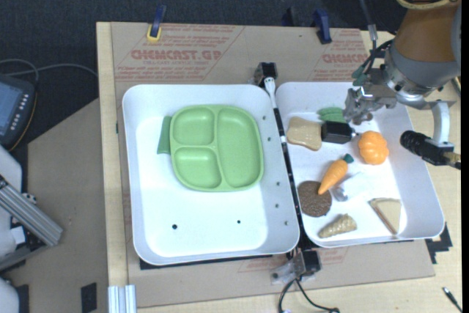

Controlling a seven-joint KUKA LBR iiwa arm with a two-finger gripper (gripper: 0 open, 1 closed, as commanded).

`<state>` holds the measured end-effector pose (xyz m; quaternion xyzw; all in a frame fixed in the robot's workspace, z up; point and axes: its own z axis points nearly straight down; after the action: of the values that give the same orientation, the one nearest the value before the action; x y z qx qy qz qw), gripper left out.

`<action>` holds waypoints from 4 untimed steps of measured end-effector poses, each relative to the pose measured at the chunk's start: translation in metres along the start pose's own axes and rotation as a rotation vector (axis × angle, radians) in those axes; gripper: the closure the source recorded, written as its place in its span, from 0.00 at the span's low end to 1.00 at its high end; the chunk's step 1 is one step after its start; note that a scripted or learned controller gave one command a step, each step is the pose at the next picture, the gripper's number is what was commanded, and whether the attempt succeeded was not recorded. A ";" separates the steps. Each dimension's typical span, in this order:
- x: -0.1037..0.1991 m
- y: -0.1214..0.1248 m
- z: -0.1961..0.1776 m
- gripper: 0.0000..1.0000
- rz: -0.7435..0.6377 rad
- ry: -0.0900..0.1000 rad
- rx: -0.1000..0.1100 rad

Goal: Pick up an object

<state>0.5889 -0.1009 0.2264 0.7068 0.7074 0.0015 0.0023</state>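
The tool (357, 108) hangs over the far part of the right bin (425, 190), at the end of the grey arm (421, 48) that comes in from the right. Whether it is spread or pressed together cannot be told from this slanted view, and nothing is seen pinched in it.

Just near and left of the tool lies a small black block (337, 132), very close to it, perhaps touching. A green leaf-shaped piece (331, 113) peeks out just left of the tool, at the far side of the black block. A tan slice of bread (304, 134) lies left of the block, close to the bin's left wall. The orange pumpkin (372, 147) sits just near and right of the tool, apart from it. Nearer to the front, a carrot (334, 174) lies tilted in the middle of the bin, its tip next to a dark brown round cookie (315, 199). A pale cone-shaped piece (338, 225) rests by the near rim, and a beige wedge (387, 214) lies to its right.

The left bin (146, 179) holds a green divided plate (217, 147), well apart from the tool. Both bins rest on the desk (110, 70), covered with brown cardboard.
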 end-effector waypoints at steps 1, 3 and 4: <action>0.033 0.009 0.001 1.00 -0.002 0.001 0.003; 0.024 0.007 -0.005 1.00 -0.001 0.000 0.001; 0.036 -0.007 -0.002 1.00 0.000 0.002 0.008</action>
<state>0.5817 -0.0650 0.2280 0.7068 0.7074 -0.0007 -0.0013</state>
